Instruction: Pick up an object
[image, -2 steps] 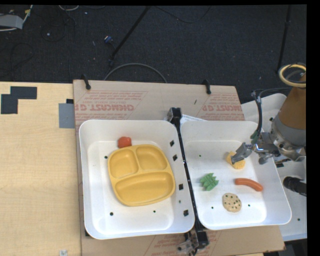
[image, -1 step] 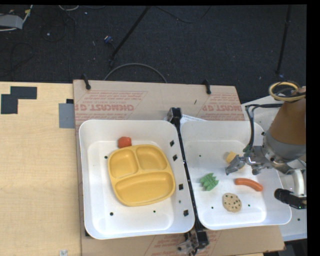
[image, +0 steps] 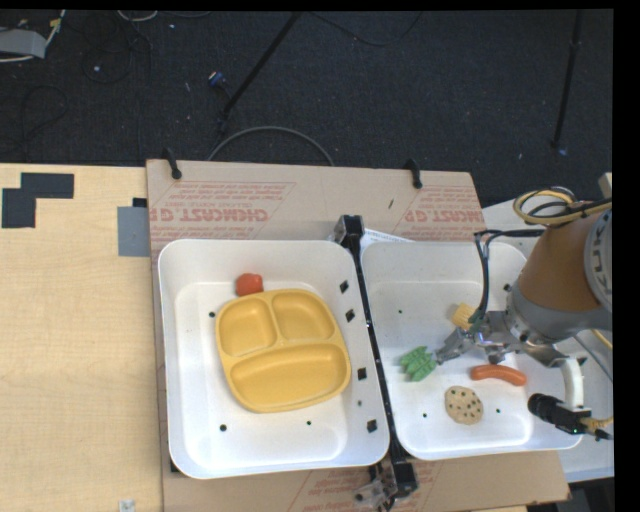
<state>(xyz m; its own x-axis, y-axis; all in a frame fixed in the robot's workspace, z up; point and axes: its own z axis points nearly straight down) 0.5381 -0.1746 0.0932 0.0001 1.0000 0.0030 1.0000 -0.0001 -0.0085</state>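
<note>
My arm (image: 568, 275) is grey with an orange band above the wrist, and my pincer (image: 462, 344) is dull metallic grey. Both bins are white: the left bin (image: 190, 400) carries a yellow divided tray (image: 282, 349) and a small red-orange piece (image: 249, 284) by its upper corner. In the right bin (image: 420, 270) I see a green leafy piece (image: 419, 363), a small yellow piece (image: 461, 315), an orange sausage-shaped thing (image: 498, 375), and a tan cookie (image: 463, 404) dotted with dark specks. The cardboard (image: 300, 200) beneath is brown with red printed lettering. The bench (image: 70, 350) is pale wood with grey and dark blue patches.
</note>
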